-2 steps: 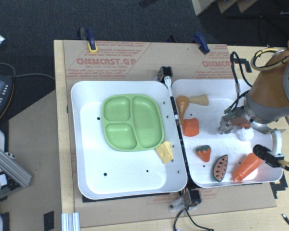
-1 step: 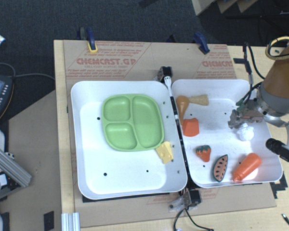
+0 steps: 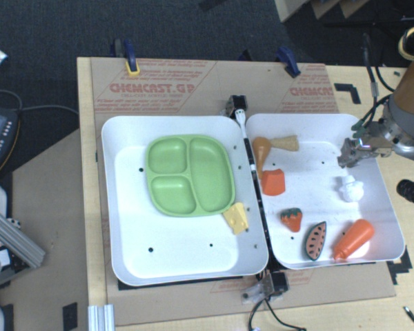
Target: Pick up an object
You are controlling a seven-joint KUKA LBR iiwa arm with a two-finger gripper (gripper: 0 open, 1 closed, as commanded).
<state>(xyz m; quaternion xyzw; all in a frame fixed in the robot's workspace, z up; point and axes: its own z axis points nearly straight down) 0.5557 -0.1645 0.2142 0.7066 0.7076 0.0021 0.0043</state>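
Overhead, the gripper [image 3: 353,152] hangs above the right bin's [image 3: 317,133] far right edge.

Light is bright and even, falling from overhead. The two white bins [image 3: 124,254] are the brightest areas and verge on overexposed, with glare washing out the near right corner around the carrot [image 3: 353,238]. Shadows are soft and short, hugging the green tray [image 3: 190,175] and the small toys. The dark floor [image 3: 55,19] at the top stays dim. Focus is moderate; fine detail is soft, and the arm [image 3: 408,109] at the right edge looks slightly blurred.
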